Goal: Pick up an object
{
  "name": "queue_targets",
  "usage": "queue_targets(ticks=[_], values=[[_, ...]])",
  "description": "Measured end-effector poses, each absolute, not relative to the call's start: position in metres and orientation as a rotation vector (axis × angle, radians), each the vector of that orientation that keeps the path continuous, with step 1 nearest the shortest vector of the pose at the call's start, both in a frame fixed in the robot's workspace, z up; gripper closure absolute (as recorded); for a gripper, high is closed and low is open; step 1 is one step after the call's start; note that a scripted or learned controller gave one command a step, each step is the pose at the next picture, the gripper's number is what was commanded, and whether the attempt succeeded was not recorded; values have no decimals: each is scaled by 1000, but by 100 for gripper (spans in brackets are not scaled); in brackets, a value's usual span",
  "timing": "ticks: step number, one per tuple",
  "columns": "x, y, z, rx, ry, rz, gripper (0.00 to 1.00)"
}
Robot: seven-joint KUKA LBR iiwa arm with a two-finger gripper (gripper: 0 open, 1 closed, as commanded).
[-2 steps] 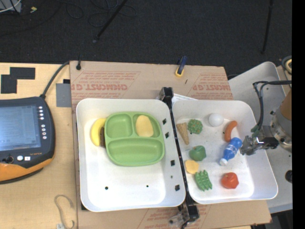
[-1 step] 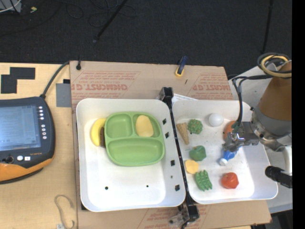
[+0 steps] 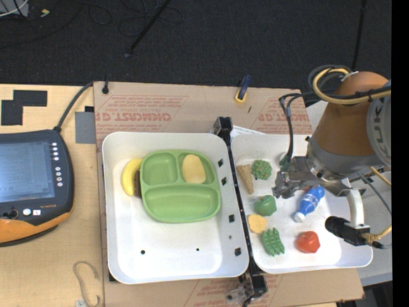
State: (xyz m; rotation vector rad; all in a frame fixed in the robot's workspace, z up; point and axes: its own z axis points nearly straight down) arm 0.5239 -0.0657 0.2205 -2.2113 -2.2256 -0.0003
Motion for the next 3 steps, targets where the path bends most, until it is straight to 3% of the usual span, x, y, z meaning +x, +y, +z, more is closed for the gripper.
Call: queue_targets(ticks=[1, 3], values=[[538, -42, 227, -2217, -2222, 1, 100], [529, -46, 218, -2220, -2219, 5, 100]])
